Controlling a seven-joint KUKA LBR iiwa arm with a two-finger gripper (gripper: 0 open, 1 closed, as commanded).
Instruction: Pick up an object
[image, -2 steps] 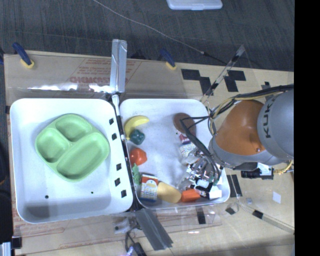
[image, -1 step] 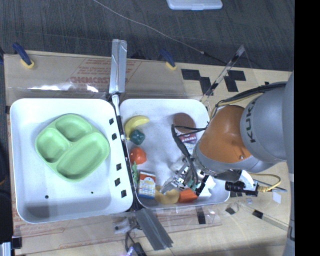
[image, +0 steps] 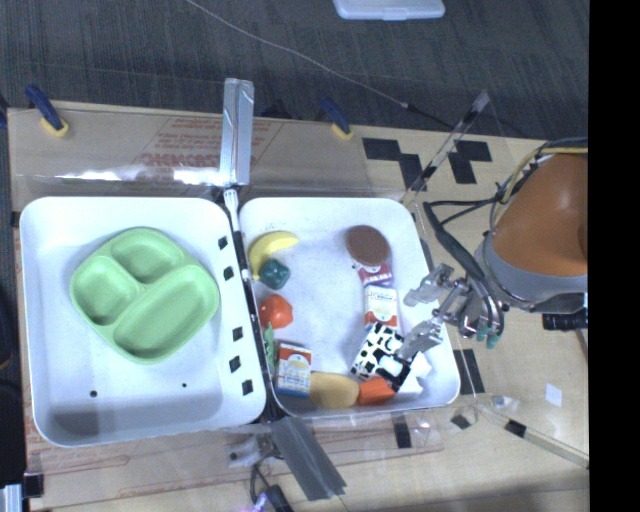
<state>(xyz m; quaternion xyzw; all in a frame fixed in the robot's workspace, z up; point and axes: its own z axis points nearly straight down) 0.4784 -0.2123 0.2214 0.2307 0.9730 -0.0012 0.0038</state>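
My gripper (image: 426, 313) hangs over the right rim of the right bin (image: 320, 215), open, with nothing between its fingers (image: 429, 288). Its lower finger is close to a black-and-white spotted object (image: 378, 350). Further into the bin lie a red-and-white packet (image: 380, 300), a brown disc (image: 367, 243), a yellow banana (image: 272, 245), a teal object (image: 275, 272) and a red-orange object (image: 277, 312). Along the near wall sit a small carton (image: 293, 368), a yellow lump (image: 335, 390) and an orange piece (image: 376, 392).
The left bin (image: 50, 400) holds a green divided plate (image: 145, 292). A metal divider bar (image: 237, 130) stands at the back between the bins. Cables (image: 450, 215) run past the right bin's far right corner. The grey and orange arm (image: 545, 235) fills the right side.
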